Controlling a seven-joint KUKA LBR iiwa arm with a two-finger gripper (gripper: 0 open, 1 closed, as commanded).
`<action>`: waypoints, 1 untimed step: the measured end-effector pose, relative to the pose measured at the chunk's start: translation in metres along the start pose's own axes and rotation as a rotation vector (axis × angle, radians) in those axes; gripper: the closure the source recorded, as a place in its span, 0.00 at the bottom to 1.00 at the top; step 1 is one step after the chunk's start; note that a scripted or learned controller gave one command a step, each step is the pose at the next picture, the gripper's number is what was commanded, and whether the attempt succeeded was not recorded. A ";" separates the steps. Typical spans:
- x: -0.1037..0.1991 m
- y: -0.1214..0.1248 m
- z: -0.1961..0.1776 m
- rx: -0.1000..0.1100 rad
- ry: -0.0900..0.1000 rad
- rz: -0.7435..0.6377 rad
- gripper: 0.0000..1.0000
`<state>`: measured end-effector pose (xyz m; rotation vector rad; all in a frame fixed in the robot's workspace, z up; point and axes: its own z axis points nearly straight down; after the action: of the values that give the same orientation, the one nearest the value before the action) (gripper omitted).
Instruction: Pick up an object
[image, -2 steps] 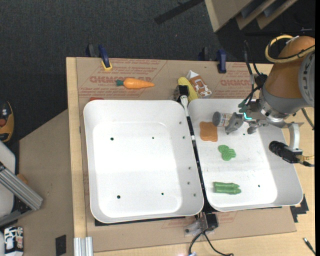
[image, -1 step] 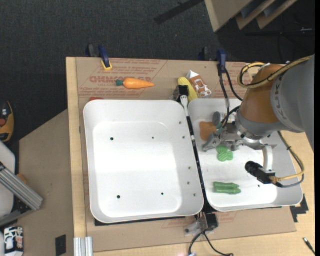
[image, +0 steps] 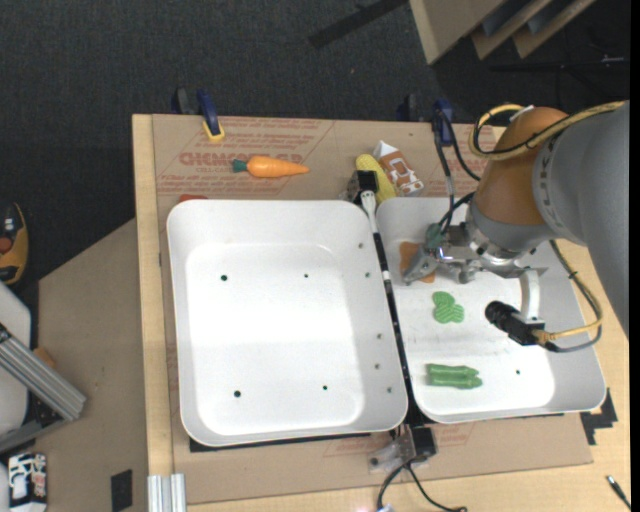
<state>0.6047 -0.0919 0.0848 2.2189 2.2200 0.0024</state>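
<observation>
The arm hangs over the right bin (image: 585, 385) in its approach, the jaws (image: 432, 262) hidden so their state cannot be told, with the green piece (image: 447, 309) just below them, calling for a short descent before closing.

Both bins (image: 270, 420) are white with small dark dots. The right bin holds two green toys (image: 448, 309), a second green piece (image: 455, 377) and an orange-brown piece (image: 410, 256). An orange carrot (image: 272, 168) with a green top lies on the tan, red-lettered bench (image: 160, 180).
</observation>
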 end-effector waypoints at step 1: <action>-0.003 0.038 0.001 0.016 0.003 0.002 0.00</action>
<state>0.6425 -0.0951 0.0837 2.2314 2.2273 -0.0120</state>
